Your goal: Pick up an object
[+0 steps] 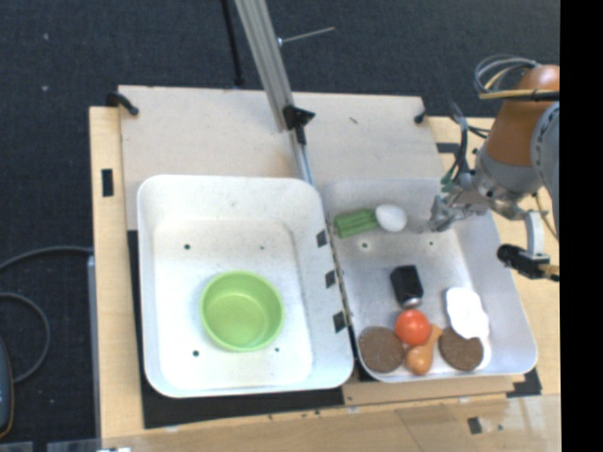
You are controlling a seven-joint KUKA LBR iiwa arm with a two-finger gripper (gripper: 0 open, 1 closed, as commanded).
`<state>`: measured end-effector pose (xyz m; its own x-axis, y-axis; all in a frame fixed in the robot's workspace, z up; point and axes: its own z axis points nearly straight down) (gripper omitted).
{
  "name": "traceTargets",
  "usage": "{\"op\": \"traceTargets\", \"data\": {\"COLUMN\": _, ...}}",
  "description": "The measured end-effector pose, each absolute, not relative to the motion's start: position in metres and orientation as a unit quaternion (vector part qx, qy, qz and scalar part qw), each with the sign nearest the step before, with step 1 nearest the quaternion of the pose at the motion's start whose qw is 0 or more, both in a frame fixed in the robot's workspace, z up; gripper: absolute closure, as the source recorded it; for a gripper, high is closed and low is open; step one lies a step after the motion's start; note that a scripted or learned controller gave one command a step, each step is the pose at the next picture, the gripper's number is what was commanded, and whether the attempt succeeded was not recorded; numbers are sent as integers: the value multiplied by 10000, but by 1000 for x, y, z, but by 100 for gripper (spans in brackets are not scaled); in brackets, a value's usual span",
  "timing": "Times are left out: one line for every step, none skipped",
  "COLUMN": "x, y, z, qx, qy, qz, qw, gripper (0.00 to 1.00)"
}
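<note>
The end effector (443, 217) hung over the right white plastic bin's (504, 290) far edge, presumably poised to descend; its state I could not tell; the nearest candidate, a white egg-shaped object (391, 218), lay just beside a green ridged block (355, 222).

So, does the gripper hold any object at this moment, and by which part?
Nothing is held. The gripper is at the far edge of the right bin, and no object is between its fingers. The nearest object, the white egg, lies apart from it.
</note>
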<state>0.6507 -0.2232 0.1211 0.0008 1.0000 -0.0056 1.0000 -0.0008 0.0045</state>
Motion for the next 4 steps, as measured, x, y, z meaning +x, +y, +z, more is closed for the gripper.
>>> {"op": "traceTargets", "data": {"x": 659, "y": -225, "z": 168, "qx": 7063, "qy": 7079, "qz": 16, "qw": 33, "gripper": 100}}
{"op": "traceTargets", "data": {"x": 661, "y": -220, "z": 215, "qx": 7060, "qy": 7082, "qz": 16, "qw": 34, "gripper": 100}}
{"op": "traceTargets", "data": {"x": 658, "y": -214, "z": 264, "qx": 7055, "qy": 7087, "qz": 18, "qw": 35, "gripper": 100}}
{"op": "traceTargets", "data": {"x": 656, "y": -166, "z": 252, "qx": 7054, "qy": 7088, "qz": -3, "qw": 1, "gripper": 100}}
